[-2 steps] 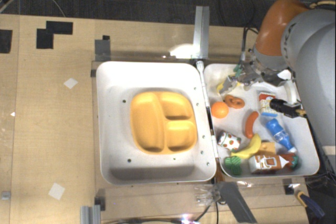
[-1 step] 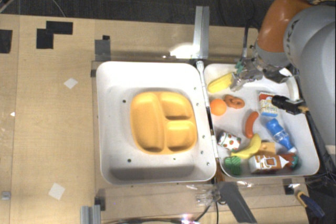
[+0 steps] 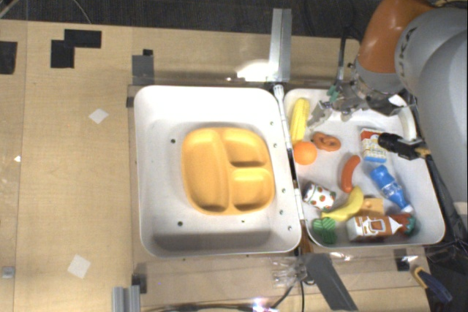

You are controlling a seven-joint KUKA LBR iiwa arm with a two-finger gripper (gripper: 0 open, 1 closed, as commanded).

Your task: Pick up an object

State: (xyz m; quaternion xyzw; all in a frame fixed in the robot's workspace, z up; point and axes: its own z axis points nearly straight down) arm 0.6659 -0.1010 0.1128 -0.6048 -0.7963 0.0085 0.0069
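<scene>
Left bin (image 3: 157, 230): shallow white tray holding a yellow divided plate (image 3: 225, 168) at its centre; bare white floor runs all round the plate, widest along the near and left walls.
Right bin (image 3: 433, 219): shares a wall with the left bin; crowded with small items, open floor mainly at the far right corner and in patches at the middle.
Items along the shared wall: a corn cob (image 3: 297, 119) lies lengthwise beside the wall, an orange (image 3: 305, 153) just below it, a red-and-white can (image 3: 319, 195) nearer the viewer.
Items at the near edge: a banana (image 3: 346, 207), a green piece (image 3: 325, 230) and a small brown carton (image 3: 369, 228) sit close together against the near wall.
Items at the middle and right: a red sausage (image 3: 349, 172), a blue bottle (image 3: 387, 185) lying slantwise, an orange-red disc (image 3: 326, 142).
Arm pose: the grey arm enters from the right, its orange band (image 3: 387, 29) above the far right corner of the right bin, wrist angled down and leftward.
Gripper (image 3: 322, 111): low over the far end of the right bin, just right of the corn cob and above the disc; whether it is open or closed cannot be told, and no item is seen held.
</scene>
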